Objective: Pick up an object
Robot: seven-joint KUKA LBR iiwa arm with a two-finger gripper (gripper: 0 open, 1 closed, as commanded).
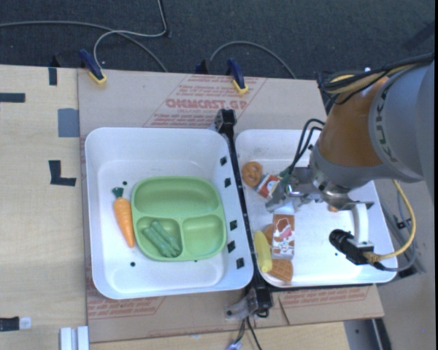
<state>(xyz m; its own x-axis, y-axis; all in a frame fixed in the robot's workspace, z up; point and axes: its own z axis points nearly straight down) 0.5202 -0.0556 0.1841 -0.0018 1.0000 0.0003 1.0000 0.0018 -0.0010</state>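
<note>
In the right bin [365, 272], my gripper [283, 193] hangs low over the left half. It sits right beside a small orange-red packet [267, 185], and I cannot tell whether it touches the packet. Just below the gripper lies a red-and-white carton [282, 237]. A brown pretzel-like ring [252, 171] rests near the bin's top left. A yellow piece [262, 248] and a brown waffle-like piece [281, 270] lie at the bottom left.
The left bin [102, 268] holds a green divided plate [179, 217] with green beans [160, 238] in one compartment, and an orange carrot [124, 219] beside it. A black divider [236, 188] separates the bins. Two blue clamps [92, 65] grip the board behind.
</note>
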